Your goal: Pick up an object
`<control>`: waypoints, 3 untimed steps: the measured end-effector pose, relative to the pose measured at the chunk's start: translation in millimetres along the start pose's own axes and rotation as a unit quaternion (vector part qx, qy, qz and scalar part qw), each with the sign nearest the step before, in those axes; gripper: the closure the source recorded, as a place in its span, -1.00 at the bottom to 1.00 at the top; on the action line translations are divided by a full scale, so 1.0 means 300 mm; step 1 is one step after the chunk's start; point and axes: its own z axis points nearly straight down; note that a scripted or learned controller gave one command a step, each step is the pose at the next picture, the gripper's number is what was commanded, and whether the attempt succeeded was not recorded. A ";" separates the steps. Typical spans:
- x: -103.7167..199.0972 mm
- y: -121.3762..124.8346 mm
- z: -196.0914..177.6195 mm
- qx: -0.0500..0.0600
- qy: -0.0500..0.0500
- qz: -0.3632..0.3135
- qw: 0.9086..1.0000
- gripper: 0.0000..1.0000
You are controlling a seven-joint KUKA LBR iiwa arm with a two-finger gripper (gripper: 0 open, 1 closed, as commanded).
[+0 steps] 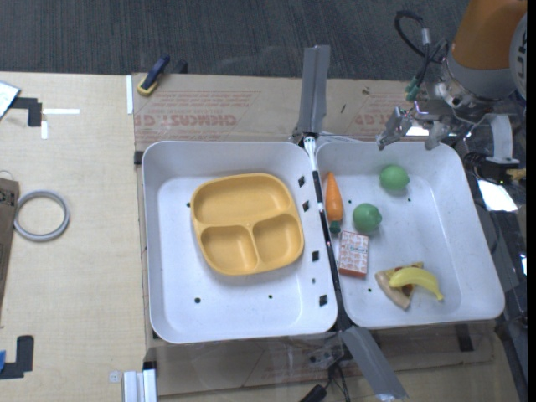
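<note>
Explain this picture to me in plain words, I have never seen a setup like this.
A fixed camera looks down at a slant on a bench with two shallow white bins. The left bin holds a yellow divided plate. The right bin holds a carrot, two green balls, a small red box, and a banana on a slice of bread. The robot arm reaches in from the right; its gripper hangs over the right bin's far edge, holding nothing.

You can see red mirrored lettering on the cardboard sheet (219,107) behind the bins, too faint to read; the small red carton (353,254) bears print too small to read
</note>
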 end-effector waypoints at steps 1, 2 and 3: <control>-0.101 0.025 0.547 -0.002 0.000 0.036 0.999 -1.00; -0.103 0.023 0.522 0.000 0.000 0.037 0.999 1.00; 0.166 0.039 0.154 0.000 0.000 0.066 0.998 1.00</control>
